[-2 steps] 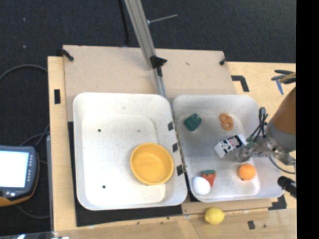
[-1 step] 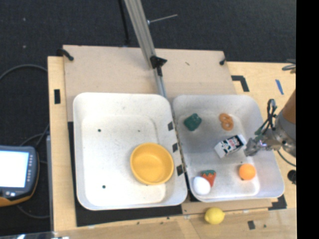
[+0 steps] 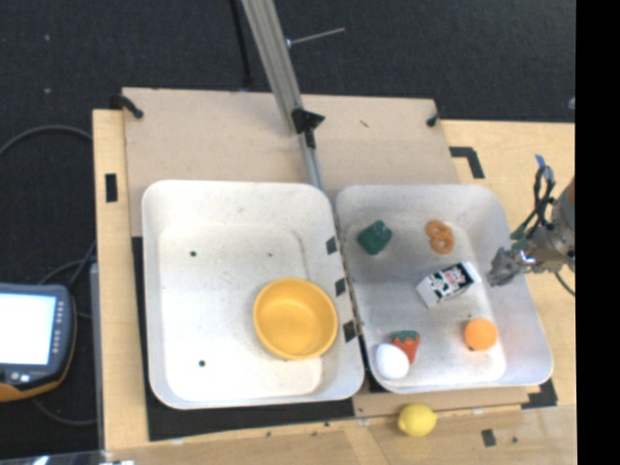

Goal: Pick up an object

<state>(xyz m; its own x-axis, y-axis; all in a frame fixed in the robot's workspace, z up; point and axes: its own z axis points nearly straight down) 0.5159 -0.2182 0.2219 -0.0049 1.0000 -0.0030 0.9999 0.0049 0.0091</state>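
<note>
The right bin holds a green block, an orange pretzel-shaped piece, a small white and black carton, an orange ball, a white egg and a red piece with a green top. My gripper hangs at this bin's right rim, to the right of the carton and apart from it. Nothing is seen held in it.
A yellow bowl sits in the left bin, near its front right corner. A yellow lemon lies on the bench in front of the right bin. A metal pole slants up from between the bins at the back.
</note>
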